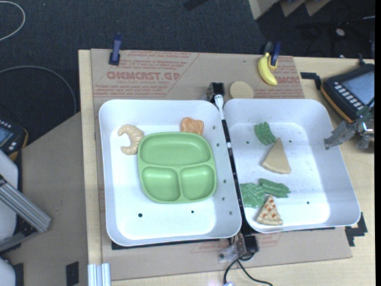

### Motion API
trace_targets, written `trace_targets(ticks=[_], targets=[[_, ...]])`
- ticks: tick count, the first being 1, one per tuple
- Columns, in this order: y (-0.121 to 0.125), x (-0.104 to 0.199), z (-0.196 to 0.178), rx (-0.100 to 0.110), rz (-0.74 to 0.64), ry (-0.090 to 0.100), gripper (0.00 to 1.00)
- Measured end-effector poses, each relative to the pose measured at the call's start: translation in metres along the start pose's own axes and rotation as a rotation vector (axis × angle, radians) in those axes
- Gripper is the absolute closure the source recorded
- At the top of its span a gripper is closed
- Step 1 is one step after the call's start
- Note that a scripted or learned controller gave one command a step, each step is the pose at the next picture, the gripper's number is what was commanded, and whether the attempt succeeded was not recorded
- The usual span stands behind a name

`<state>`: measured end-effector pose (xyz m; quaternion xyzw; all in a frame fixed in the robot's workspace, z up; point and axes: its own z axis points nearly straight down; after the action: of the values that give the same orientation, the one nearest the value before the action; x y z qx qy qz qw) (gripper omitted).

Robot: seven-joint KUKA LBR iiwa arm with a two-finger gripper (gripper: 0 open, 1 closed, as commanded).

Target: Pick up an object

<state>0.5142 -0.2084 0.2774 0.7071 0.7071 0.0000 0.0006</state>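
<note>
While the grey two-finger gripper point(340, 136) sat at the right edge of the right-hand shallow white bin point(315, 115), its jaws stood apart with nothing between them. That bin held five things — a dark green leafy piece point(264, 132) near its middle top, a tan wedge shaped like a cheese slice point(277, 159) just below it, two more green leafy pieces point(262, 191) lower left, and a small toy pizza slice point(269, 212) touching those greens at the bin's lower edge.

The left-hand shallow white bin point(119, 207) bore a light green plastic plate with three compartments point(177, 167), a pale toy croissant point(130, 137) just beside its upper left corner, and a small orange-brown piece point(191, 126) touching its upper rim. Beyond the bins lay a yellow toy banana point(267, 70) and a tan round disc point(241, 90) on the brown cardboard sheet point(149, 76).
</note>
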Motion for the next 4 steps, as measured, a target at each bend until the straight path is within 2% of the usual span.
trace_targets(ticks=[1,2,3,4], targets=[[-0.037,0.044,0.171,0.011,0.000,0.007,0.00],[0.032,0.068,0.185,-0.005,-0.006,-0.001,0.00],[0.049,0.088,0.193,-0.001,-0.002,0.000,0.00],[0.049,0.087,0.181,-0.006,0.000,-0.002,1.00]])
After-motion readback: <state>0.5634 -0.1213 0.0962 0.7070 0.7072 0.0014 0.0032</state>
